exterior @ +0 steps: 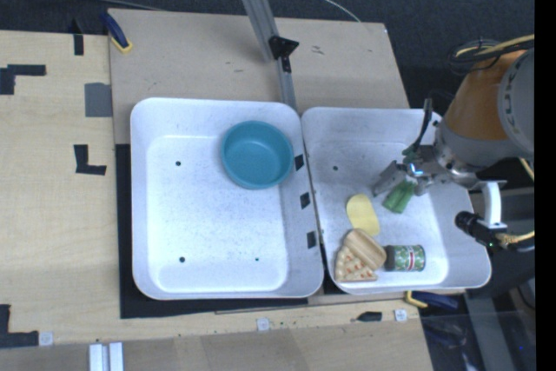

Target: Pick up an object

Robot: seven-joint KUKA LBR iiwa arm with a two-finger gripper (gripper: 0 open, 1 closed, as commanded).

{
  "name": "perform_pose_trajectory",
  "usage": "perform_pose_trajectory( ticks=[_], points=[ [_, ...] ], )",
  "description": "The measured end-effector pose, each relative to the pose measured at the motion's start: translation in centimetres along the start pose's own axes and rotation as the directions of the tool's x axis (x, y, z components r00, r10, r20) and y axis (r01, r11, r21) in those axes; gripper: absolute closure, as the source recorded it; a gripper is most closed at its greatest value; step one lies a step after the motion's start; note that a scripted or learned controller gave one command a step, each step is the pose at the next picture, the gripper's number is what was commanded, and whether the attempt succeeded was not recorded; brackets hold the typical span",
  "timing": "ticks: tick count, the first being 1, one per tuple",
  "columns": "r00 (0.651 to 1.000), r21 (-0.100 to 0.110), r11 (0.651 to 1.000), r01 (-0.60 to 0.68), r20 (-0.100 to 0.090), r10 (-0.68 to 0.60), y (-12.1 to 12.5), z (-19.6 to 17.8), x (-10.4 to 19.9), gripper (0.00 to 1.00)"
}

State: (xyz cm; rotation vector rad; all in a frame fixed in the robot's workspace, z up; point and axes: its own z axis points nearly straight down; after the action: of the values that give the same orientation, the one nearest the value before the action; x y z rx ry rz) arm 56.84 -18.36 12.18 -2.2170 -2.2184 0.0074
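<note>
Dark floor around a pale wood tabletop [52, 187], two white bins side by side near its right edge. Left bin [165, 213] carries a blue bowl [257, 154] up by its far right corner, nothing else of note. Right bin [347, 143] has the arm [486, 122] reaching in over its right wall, orange band above the wrist.

End effector [398, 185] sits mid-bin, slightly toward the right wall. Fingers look spread, one grey finger [385, 182] angling left, and a green item [399, 198] lies right at the tips. Can't confirm it is clamped; looks like touching or just under, not clearly between both fingers. Its long axis runs diagonally, upper right to lower left.

Other candidates, all toward the near edge from the end effector: waffle [358, 255] at the near left, yellow piece [362, 214] just above it, green can [405, 258] beside the waffle on its side, long axis along the near wall.

Judgement: green item is nearest by far, so closing there is the shortest move; risk is the tips nudging it off instead of gripping.
</note>
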Motion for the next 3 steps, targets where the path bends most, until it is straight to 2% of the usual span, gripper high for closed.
perform_pose_trajectory(
  ticks=[1, 2, 3],
  points=[
    [1.0, -0.01, 1.0, 0.0, 0.003, 0.0, 0.1, 3.2, 0.0, 0.0],
    [1.0, -0.012, 1.0, 0.001, 0.006, -0.001, 0.2, 2.1, -0.1, 1.0],
    [1.0, -0.01, 1.0, 0.001, 0.001, -0.001, -0.3, -4.0, 0.2, 1.0]
  ],
)
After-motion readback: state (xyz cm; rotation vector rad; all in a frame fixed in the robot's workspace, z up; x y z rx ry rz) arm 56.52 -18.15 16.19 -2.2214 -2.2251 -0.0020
